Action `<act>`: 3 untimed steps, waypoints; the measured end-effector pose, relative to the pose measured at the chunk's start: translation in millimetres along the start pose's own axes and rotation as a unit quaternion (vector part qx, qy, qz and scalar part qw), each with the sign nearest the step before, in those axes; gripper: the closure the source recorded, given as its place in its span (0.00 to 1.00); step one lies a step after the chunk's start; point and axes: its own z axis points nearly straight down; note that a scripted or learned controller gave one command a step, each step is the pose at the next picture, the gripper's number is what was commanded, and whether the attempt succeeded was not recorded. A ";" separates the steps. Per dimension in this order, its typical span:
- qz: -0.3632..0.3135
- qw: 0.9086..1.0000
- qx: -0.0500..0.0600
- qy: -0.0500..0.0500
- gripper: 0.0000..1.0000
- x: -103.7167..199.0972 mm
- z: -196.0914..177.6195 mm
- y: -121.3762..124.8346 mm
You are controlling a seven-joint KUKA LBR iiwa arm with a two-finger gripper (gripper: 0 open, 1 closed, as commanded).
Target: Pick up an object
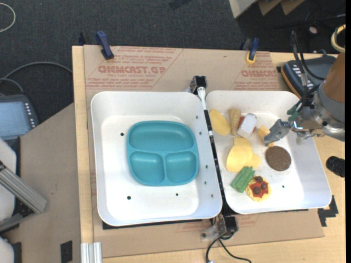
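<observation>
The right bin (307, 193) holds several toy foods. There is a yellow lemon (220, 123), a tan cone (235, 118), a white and red piece (247, 125), a small yellow chunk (264, 130) and a yellow pear (239, 154). With them lie a brown round patty (278, 158), a green vegetable (242, 178) and a small pizza slice (259, 188). My gripper (288, 132) hangs over the bin's right half, just above the patty and right of the yellow chunk. It is open with nothing between its fingers.
The left bin (104, 147) holds a teal divided plate (162, 152). A black divider (209, 141) runs between the bins. The arm comes in over the right bin's right wall. Cables and a dark device (299, 73) sit at the bench's far right corner.
</observation>
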 end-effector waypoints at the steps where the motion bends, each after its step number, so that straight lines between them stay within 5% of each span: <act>1: 0.001 1.000 0.007 0.002 0.00 10.6 143.9 -30.6; 2: -0.005 1.000 -0.007 0.001 0.00 104.3 63.7 -28.8; 3: 0.001 1.000 -0.005 -0.001 1.00 98.3 57.3 -29.2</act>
